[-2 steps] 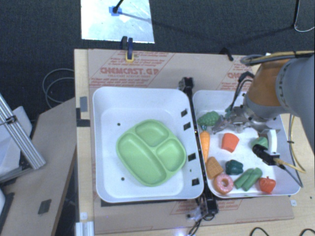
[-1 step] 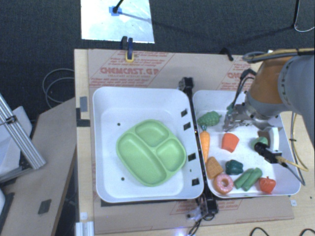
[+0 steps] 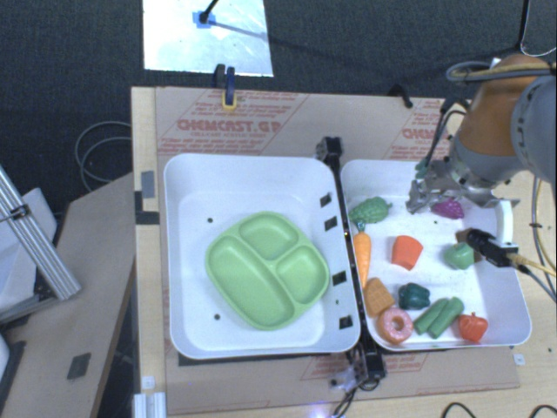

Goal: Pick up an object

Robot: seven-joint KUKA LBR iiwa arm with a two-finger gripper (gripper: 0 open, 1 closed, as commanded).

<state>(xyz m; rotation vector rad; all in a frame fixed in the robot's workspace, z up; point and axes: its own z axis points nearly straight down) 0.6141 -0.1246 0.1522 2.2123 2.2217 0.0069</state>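
Note:
My gripper point(image 3: 424, 198) hangs low over the back of the right bin point(image 3: 513, 316). It sits just left of a purple toy point(image 3: 449, 207) and right of a leafy green toy point(image 3: 370, 209). I see nothing held in it. Farther forward in the same bin lie an orange-red piece point(image 3: 406, 251), a carrot point(image 3: 362, 252), a light green pepper point(image 3: 459, 255), a dark green piece point(image 3: 414, 296), a tan-orange piece point(image 3: 377, 296), a pink donut point(image 3: 396, 325), green pickles point(image 3: 439, 316) and a red tomato point(image 3: 473, 326).
The left bin point(image 3: 191, 190) holds a light green divided plate point(image 3: 267, 270). A black divider with clips point(image 3: 339, 233) runs between the two bins. The arm point(image 3: 496, 129) reaches in from the right, above the right bin's back corner.

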